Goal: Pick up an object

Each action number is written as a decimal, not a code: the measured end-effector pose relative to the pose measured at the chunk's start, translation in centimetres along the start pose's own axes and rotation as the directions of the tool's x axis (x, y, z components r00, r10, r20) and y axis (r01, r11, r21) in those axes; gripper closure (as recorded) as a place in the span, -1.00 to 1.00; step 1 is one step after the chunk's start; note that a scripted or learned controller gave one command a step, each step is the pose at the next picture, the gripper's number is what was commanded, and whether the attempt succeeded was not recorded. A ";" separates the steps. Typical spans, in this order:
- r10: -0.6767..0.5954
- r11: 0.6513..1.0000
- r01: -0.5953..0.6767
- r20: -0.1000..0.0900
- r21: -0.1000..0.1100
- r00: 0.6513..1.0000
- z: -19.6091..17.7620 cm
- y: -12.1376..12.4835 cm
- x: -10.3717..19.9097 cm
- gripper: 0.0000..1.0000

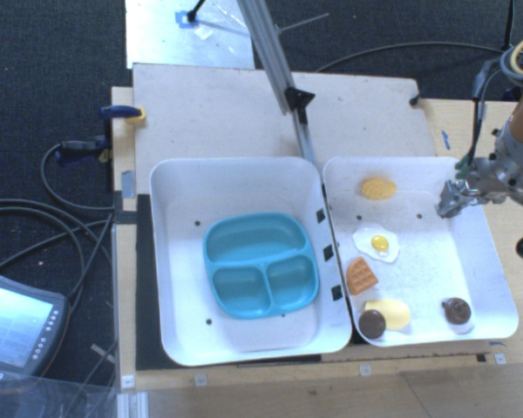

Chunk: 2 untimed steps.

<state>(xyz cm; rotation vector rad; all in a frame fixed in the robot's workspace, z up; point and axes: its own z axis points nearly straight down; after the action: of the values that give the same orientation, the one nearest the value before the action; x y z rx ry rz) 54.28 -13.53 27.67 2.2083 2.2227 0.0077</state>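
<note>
The gripper (449, 205) is hovering over the right bin's (492, 273) far edge, finger state unclear, leaving the toy fried egg (377, 245) untouched.

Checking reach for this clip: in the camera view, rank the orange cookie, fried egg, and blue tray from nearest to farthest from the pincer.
1. Orange cookie, top of right bin, nearest the pincer.
2. Fried egg, right bin's middle.
3. Blue tray, left bin.

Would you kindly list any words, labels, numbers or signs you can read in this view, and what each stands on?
No text can be read.
The handheld controller at the lower left has a lit screen, too blurred to read.
The black tabs along the bins' shared edge show no legible marks.
</note>
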 end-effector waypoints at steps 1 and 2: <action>-0.005 1.000 0.005 -0.004 0.007 1.000 0.0 0.1 6.1 1.00; -0.005 1.000 0.005 -0.004 0.009 1.000 1.0 0.9 11.2 1.00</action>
<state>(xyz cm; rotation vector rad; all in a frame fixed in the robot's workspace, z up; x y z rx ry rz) 55.15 -2.35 26.69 2.2098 2.2344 0.0028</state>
